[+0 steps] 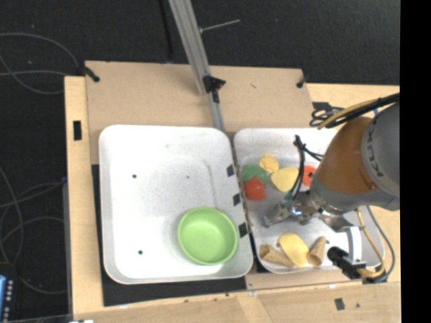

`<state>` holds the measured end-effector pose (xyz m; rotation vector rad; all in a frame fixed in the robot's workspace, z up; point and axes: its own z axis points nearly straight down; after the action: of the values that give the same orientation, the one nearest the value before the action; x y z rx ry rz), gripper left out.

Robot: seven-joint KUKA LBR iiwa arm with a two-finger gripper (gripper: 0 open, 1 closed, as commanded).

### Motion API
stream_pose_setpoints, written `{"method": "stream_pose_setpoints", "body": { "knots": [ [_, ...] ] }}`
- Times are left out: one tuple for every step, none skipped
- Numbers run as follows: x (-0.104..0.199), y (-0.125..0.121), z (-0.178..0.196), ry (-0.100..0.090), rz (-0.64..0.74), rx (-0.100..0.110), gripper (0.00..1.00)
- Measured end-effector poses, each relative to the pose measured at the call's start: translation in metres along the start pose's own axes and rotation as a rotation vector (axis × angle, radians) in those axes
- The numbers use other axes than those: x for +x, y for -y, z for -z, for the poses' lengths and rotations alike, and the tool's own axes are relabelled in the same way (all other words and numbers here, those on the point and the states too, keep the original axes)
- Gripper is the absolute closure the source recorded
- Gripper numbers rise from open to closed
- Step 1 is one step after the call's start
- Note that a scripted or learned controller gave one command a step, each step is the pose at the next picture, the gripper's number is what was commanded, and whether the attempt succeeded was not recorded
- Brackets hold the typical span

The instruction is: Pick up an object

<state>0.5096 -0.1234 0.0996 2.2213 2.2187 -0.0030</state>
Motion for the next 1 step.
{"method": "stream_pose_setpoints", "body": {
  "knots": [
    [0.0006, -0.0015, 0.0119, -0.003, -0.006, -0.005, 1.0]
  ]
}}
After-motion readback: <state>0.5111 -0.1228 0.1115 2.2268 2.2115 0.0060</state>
